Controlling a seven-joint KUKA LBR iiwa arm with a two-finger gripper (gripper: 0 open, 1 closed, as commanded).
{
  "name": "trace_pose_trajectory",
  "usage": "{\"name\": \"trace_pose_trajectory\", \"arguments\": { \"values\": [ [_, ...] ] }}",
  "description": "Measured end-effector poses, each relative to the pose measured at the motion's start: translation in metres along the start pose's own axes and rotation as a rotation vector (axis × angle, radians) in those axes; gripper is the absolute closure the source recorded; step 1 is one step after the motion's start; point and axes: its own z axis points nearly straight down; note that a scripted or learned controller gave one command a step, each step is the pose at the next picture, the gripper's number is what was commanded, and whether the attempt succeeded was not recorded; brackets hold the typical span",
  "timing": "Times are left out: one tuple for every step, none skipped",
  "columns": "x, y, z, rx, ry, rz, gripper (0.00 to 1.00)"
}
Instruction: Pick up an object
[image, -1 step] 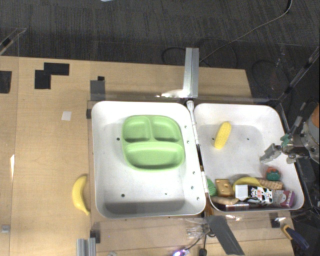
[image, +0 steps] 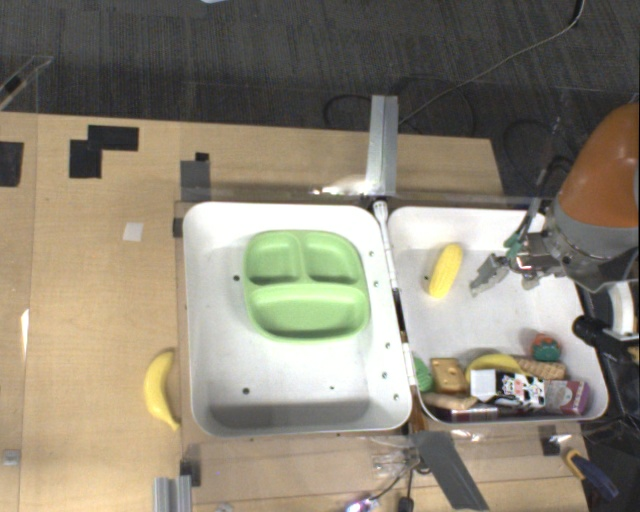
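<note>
Nearest my camera, along the right bin's near wall, I see a packed row of small toy groceries (image: 505, 383): a tan cracker, a yellow banana shape, a black-and-white carton, a red-and-green piece. That row sits toward me from the end effector (image: 508, 270), which hangs over the white plastic right bin (image: 405, 300) with its two grey fingers spread apart and nothing between them. Just beyond its fingertips, away from the arm, lies a yellow plastic corn cob (image: 445, 271), alone on bare floor; I judge it the easiest pick. To do it well, I would centre over the cob, turn the fingers across its short width, and descend straight. Open room surrounds the cob on all sides, though the divider wall between the bins stands close past it. The green three-compartment plate (image: 304, 282) in the left white bin (image: 210, 330) and the yellow banana (image: 160, 388) on the wooden counter (image: 90, 300) lie much farther off.
</note>
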Motion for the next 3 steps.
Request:
{"name": "trace_pose_trajectory", "arguments": {
  "values": [
    [0.021, 0.075, 0.106, -0.007, -0.001, 0.039, 0.0],
    [-0.016, 0.075, 0.107, -0.005, -0.002, 0.067, 0.0],
    [-0.014, 0.079, 0.093, -0.014, -0.002, 0.059, 1.0]
  ]
}}
